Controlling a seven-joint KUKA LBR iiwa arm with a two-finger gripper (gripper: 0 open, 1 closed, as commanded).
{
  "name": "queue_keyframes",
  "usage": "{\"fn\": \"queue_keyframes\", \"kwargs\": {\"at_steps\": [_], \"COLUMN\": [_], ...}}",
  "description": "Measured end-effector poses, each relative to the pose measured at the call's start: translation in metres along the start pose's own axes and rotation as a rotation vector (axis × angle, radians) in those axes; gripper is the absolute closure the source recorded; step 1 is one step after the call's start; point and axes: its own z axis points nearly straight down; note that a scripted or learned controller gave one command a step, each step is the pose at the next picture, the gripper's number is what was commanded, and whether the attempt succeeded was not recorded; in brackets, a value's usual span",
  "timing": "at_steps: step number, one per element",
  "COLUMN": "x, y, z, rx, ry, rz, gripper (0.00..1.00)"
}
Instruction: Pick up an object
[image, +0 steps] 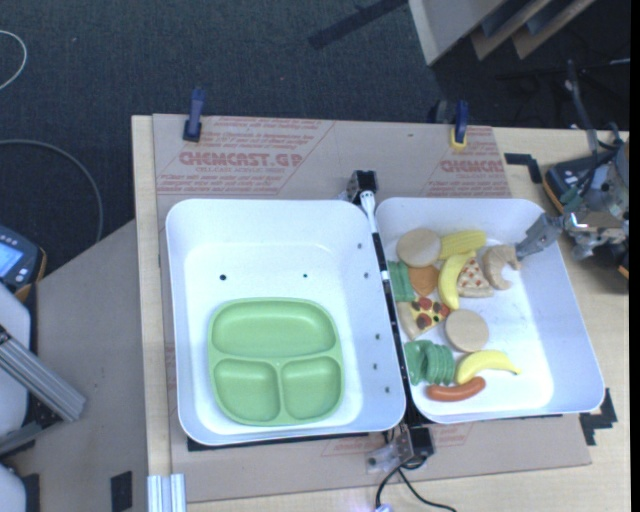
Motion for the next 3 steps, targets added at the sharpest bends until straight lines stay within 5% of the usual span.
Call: {"fn": "queue_keyframes", "kwargs": {"at_steps": [1,2,3], "x": [-0.025,0.011,-0.026], "y": [-0.081,-0.018,-0.038], "z": [0.086,0.151,0.031], "rx": [0.012,-0.004,-0.01], "ry": [0.004,-0.001,-0.007], "rz": [0.007,-0.005,0.003], "gripper": [0.0,0.0,0.0]}}
